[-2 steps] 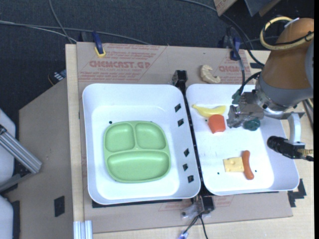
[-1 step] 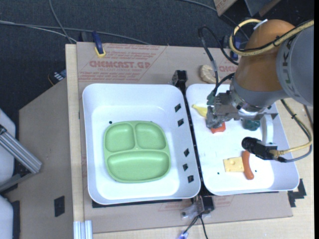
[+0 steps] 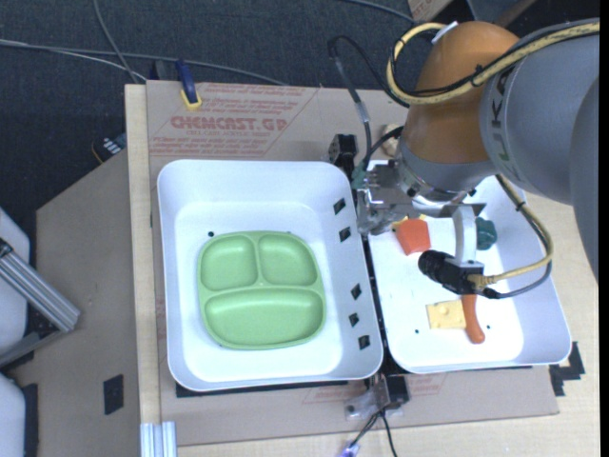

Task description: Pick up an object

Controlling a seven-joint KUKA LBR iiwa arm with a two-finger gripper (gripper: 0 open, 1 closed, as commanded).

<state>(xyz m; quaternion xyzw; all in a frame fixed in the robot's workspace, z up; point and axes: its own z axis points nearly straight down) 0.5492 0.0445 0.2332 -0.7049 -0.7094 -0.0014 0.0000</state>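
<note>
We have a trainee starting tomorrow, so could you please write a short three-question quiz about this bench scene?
1. True or false: the green divided plate lies in the left bin.
2. Which lies nearest the right bin's front edge? A) orange block B) yellow piece C) teal object
3. Fill in: the plate has ___ compartments.

Key: 1 true; 2 B; 3 three.

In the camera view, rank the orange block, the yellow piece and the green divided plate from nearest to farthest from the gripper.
From the gripper:
1. Orange block, right bin, just beside it.
2. Yellow piece, lower in the right bin.
3. Green divided plate, left bin.
</note>
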